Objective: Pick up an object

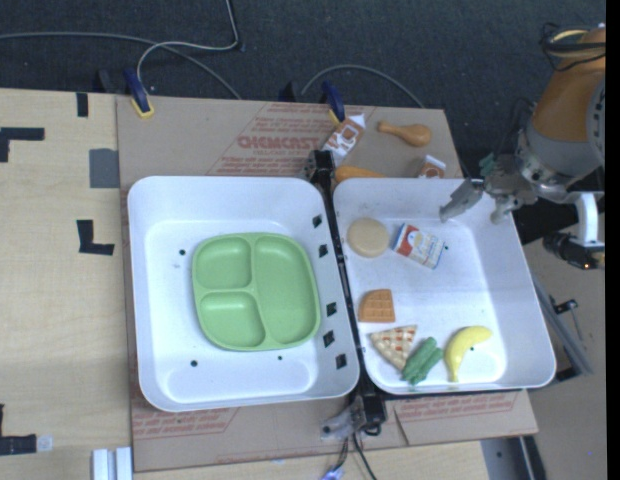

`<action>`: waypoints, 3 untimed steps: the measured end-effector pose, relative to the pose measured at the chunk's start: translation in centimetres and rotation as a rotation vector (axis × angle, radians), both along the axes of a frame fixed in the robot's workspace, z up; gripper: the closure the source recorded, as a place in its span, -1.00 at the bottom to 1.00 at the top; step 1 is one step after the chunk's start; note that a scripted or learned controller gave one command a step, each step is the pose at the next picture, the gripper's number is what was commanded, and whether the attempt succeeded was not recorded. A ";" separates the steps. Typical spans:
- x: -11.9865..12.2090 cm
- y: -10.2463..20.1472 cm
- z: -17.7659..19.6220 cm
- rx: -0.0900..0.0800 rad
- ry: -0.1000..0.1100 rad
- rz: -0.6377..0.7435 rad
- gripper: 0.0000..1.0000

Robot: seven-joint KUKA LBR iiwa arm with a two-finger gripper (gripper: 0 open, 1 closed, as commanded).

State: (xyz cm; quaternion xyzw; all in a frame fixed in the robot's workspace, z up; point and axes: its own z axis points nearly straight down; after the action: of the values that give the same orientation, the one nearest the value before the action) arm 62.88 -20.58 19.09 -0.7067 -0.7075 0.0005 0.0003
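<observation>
Hand (477, 200) hovers over the right bin's (510, 298) upper right edge, fingers spread, holding nothing. Nearest target: small carton (419, 245), just left of it, lying flat. Likely light, stiff, slightly slick; pinch across its short sides. Banana (464, 350) sits well apart.

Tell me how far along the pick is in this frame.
Nothing looks done yet. The gripper hovers at the far right corner of the right bin with nothing between its fingers. The round cookie, small carton, waffle, banana and green pod all lie in that bin. Descent, grasp and lift all remain.
</observation>
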 end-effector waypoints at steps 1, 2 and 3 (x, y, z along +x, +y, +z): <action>0.7 5.9 -9.2 -0.004 -0.013 0.001 -1.00; 3.6 10.0 -9.6 -0.010 -0.023 0.000 -1.00; 3.1 9.3 -9.6 -0.002 -0.026 0.003 -1.00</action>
State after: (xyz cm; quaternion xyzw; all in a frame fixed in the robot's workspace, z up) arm 66.03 -11.31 9.48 -0.7055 -0.7086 -0.0078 -0.0097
